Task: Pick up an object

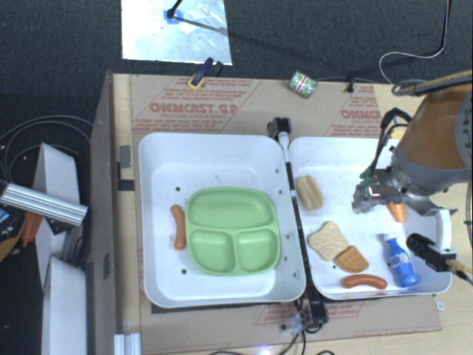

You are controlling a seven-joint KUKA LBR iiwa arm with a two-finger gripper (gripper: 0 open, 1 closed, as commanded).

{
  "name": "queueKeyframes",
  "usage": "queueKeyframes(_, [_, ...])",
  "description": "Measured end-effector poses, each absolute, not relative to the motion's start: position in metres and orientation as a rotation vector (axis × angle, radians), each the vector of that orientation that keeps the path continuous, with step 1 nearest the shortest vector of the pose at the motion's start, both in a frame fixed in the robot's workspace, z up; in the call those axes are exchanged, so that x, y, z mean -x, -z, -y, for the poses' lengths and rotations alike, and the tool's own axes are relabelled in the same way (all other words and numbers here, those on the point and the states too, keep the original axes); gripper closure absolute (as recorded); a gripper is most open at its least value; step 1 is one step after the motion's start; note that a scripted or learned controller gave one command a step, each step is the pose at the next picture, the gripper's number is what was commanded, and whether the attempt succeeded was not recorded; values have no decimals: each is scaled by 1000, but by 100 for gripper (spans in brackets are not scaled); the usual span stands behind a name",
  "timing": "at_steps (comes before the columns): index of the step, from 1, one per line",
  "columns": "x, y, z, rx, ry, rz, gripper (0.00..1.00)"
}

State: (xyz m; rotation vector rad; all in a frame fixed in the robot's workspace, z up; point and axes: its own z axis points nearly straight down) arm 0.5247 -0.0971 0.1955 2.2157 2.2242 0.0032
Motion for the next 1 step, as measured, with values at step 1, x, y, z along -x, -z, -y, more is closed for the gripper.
queueKeyframes(1, [-491, -95, 92, -2217, -5, -2221, 0])
